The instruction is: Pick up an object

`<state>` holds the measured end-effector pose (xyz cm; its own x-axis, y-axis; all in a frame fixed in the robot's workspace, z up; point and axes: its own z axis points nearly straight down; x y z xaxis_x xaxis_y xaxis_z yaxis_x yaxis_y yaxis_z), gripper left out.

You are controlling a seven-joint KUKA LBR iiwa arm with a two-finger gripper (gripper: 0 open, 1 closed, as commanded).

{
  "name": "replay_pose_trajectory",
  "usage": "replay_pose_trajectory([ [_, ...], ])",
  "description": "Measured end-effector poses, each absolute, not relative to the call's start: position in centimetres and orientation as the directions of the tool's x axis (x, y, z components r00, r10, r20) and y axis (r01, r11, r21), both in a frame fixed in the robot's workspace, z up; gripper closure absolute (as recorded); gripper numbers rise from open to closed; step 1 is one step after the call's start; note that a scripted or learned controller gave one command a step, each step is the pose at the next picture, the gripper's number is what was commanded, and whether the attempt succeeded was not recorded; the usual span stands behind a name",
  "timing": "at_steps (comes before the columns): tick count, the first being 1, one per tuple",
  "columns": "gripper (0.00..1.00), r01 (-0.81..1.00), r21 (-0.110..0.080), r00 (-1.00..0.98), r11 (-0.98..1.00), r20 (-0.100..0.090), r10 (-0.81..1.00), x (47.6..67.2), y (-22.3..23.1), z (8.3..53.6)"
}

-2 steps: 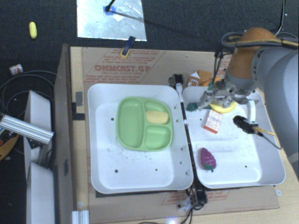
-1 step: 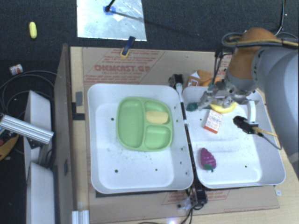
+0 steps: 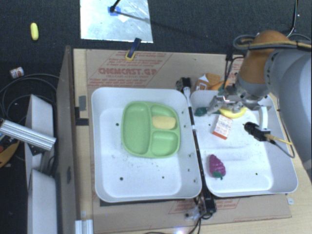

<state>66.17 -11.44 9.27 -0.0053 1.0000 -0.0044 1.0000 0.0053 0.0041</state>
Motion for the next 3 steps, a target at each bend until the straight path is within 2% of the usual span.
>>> replay_pose_trajectory([
  [1, 0.0, 1.0, -0.014, -0.006, 0.006, -0.01, 1.0, 66.8, -11.2, 9.3],
  [2, 0.0, 1.0, -0.013, -0.005, 0.005, -0.011, 1.0, 66.8, -11.1, 9.3],
  [3, 0.0, 1.0, 0.01, -0.005, 0.005, 0.0, 1.0, 66.0, -12.1, 9.2],
])
